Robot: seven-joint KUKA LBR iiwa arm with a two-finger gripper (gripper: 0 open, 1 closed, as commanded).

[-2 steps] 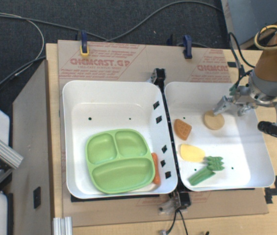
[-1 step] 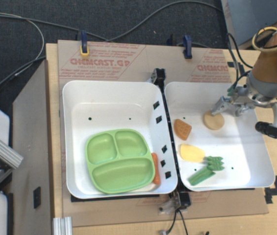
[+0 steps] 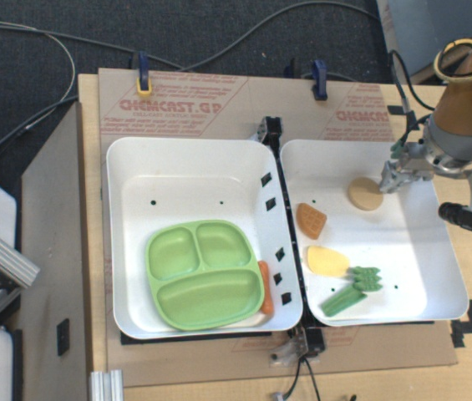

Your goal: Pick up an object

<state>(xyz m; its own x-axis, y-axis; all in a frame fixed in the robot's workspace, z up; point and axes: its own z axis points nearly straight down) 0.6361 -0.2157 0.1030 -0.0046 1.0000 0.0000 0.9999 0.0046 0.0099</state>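
1. The hand [image 3: 396,176] is low in the right bin [image 3: 444,249], near its far right side, just beside a round tan cookie [image 3: 365,195]; whether it is clenched or released I cannot tell.
2. The cookie lies flat on the bin floor toward the far edge. It looks like a light, stiff toy, thin and probably smooth, so a pinch across its rim seems the best hold.
3. Nearer the middle divider lie a waffle piece [image 3: 311,220], a yellow slice [image 3: 327,261] and a green vegetable [image 3: 352,289], all apart from the cookie.
4. The left bin [image 3: 127,224] carries a green divided plate [image 3: 205,274], with an orange piece [image 3: 265,286] at its right edge.
5. The bin's right wall, close by, may crowd the approach.
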